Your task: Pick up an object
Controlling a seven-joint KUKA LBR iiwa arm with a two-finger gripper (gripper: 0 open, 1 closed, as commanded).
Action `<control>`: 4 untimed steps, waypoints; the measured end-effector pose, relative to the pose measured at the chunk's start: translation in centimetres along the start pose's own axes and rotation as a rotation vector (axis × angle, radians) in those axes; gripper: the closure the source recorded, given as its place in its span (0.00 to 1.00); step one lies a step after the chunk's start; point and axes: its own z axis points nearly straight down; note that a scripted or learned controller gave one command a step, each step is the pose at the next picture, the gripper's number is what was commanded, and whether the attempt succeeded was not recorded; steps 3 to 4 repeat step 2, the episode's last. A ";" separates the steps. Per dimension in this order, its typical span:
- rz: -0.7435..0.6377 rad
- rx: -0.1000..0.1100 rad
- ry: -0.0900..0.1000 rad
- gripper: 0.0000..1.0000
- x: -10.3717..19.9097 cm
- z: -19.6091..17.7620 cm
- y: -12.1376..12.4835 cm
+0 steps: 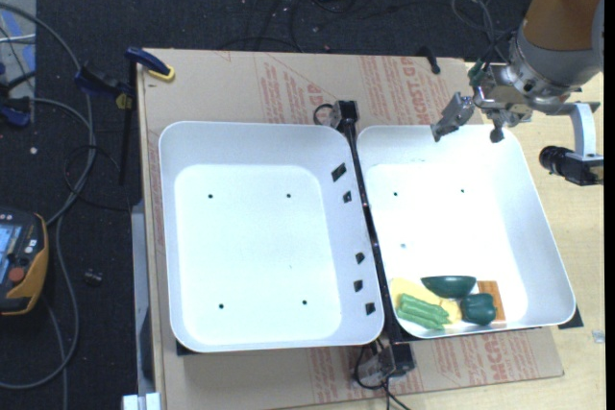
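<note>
Landmark: divider (357,206), the dark strip between the two bins.
Left bin (183,158): left of the divider; bare white floor with small dark dots.
Right bin (519,178): right of the divider; its objects sit bunched at the near edge.
Yellow piece (408,289): flat, just right of the divider's near end, partly under the others.
Green pod (423,312): ridged and elongated; long axis runs from upper left to lower right, one end toward the divider, the other toward the green lump.
Dark bowl (449,284): above the pod, wider than tall, long side running left to right.
Green lump (479,309): right of the pod, touching or nearly so; orange card (491,289) behind it.
Gripper (475,118): over the right bin's far rim, well apart from the cluster; fingers spread, nothing between them.
Step in hand: approach, judged early.
Doing it well: travel toward the near edge, descend on the pod, set the fingers across its long axis, avoid the bin wall.
</note>
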 end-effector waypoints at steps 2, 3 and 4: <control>-0.069 -0.004 0.000 0.00 10.6 2.7 1.2; -0.069 -0.004 0.000 0.00 10.6 2.7 1.2; -0.069 -0.004 0.000 0.00 10.6 2.7 1.2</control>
